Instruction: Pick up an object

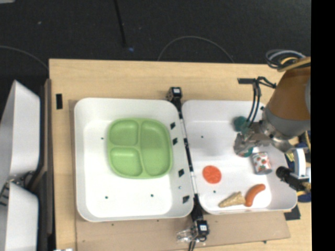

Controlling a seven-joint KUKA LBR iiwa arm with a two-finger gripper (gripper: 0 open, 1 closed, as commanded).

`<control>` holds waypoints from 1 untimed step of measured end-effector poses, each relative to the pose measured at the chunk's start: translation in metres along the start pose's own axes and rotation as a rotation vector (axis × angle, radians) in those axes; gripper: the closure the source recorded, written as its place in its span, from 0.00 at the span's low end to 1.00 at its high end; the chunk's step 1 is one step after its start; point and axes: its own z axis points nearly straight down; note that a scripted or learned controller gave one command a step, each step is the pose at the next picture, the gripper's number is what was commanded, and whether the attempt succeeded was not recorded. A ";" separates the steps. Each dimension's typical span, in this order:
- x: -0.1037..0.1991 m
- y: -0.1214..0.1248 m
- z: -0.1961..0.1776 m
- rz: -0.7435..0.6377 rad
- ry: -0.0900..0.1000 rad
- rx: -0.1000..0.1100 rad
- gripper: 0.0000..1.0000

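The light is even and bright from above, the white bins [84,140] shine without hard glare, shadows are faint, and the whole picture looks a little soft.

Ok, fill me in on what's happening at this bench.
A robot arm reaches in from the right over the right bin, with its hand low near the bin's upper right. In that bin lie a red disc, a tan wedge, an orange sausage, a small patterned block and a teal object beside the hand. Nothing visibly sits between its fingers. The left bin holds a green divided plate.
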 end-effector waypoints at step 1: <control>0.008 0.008 -0.056 -0.001 0.000 -0.001 1.00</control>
